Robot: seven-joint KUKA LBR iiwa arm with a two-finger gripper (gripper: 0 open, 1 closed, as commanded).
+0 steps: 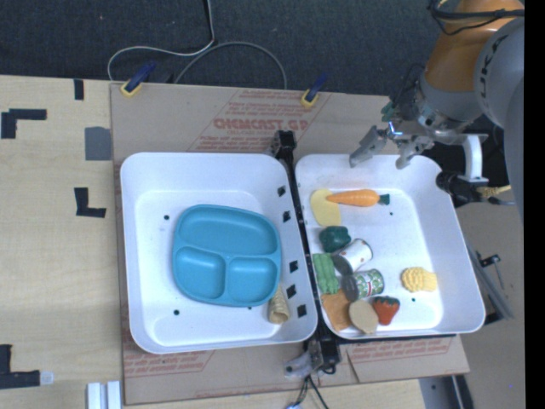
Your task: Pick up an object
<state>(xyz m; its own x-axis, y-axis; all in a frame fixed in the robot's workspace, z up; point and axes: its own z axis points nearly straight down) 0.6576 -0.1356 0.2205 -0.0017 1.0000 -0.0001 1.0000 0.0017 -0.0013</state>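
At the near edge of the right bin (456, 254) lies a cluster of toy food: a strawberry (387, 309), a tan round piece (364, 317) on an orange slab (336, 312), and a small can with a green label (368, 283). Just beside them to the right sits a corn cob (418, 279), apart from the rest. Farther back in the same bin are a green ridged piece (324, 273), a white cylinder (356, 253), a dark green vegetable (334, 238), a yellow piece (323, 207), and a carrot (355, 198) lying crosswise near the far wall.

The left bin (140, 228) holds a blue divided plate (226, 255), with a small beige piece (278, 308) at its near right corner. Both bins rest on a cardboard sheet (247, 122) on the tabletop (51, 228).

The end effector (385, 150) hangs over the far rim of the right bin, its two fingers spread apart with nothing between them, above and behind the carrot and not touching it. The arm (468, 58) rises to the upper right.
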